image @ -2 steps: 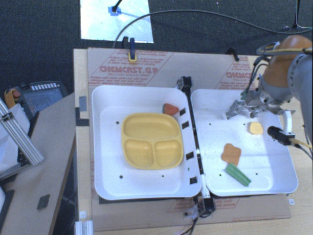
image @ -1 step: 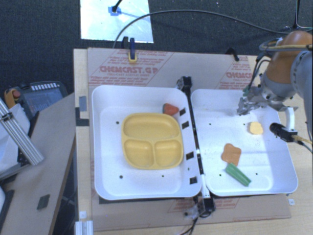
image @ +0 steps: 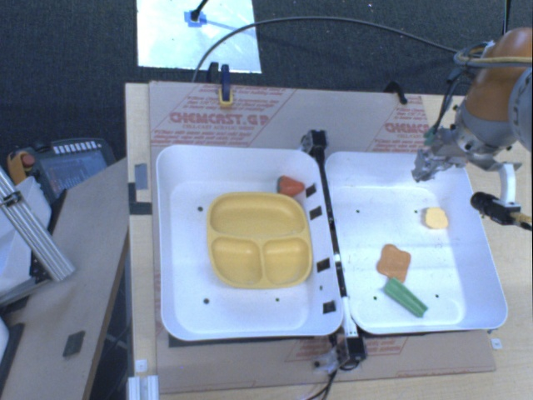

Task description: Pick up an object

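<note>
Glossy white plastic bins point(image: 250, 327); matt yellow plastic tray point(image: 256, 240).

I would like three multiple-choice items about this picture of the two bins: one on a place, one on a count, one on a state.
1. Where is the yellow tray?
A. in the left bin
B. in the right bin
C. on the cardboard

2. How many loose things lie in the right bin?
A. one
B. three
C. five

3. How is the claw placed?
A. above the right bin's far edge
B. down on the green piece
C. over the yellow tray

Answers:
1. A, it lies in the left bin.
2. B, the yellow piece, orange piece and green piece.
3. A, it stands apart from all three pieces.
</note>
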Tool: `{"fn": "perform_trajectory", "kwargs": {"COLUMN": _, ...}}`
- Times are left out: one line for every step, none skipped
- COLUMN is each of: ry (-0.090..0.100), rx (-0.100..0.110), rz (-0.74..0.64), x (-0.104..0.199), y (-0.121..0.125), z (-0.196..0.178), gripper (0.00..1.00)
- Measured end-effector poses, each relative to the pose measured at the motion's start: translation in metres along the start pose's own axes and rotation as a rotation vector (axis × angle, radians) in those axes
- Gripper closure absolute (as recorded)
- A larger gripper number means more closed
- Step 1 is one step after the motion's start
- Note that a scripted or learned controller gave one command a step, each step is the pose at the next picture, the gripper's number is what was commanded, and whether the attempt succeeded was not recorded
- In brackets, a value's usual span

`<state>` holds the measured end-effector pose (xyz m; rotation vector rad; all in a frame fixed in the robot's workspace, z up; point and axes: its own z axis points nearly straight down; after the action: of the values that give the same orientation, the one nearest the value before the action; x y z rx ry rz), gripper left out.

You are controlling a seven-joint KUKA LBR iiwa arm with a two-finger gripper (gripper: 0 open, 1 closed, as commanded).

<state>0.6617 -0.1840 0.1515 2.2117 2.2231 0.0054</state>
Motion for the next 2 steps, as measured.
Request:
{"fn": "perform_trajectory", "kwargs": {"ry": 0.0, "rx": 0.0, "rz": 0.0, "x": 0.0, "y": 0.002, "z": -0.053, "gripper": 1.0}}
{"fn": "perform_trajectory", "kwargs": {"ry": 0.002, "rx": 0.004, "rz": -0.002, "x": 0.042, "y": 0.0, "z": -0.057, "gripper": 1.0}}
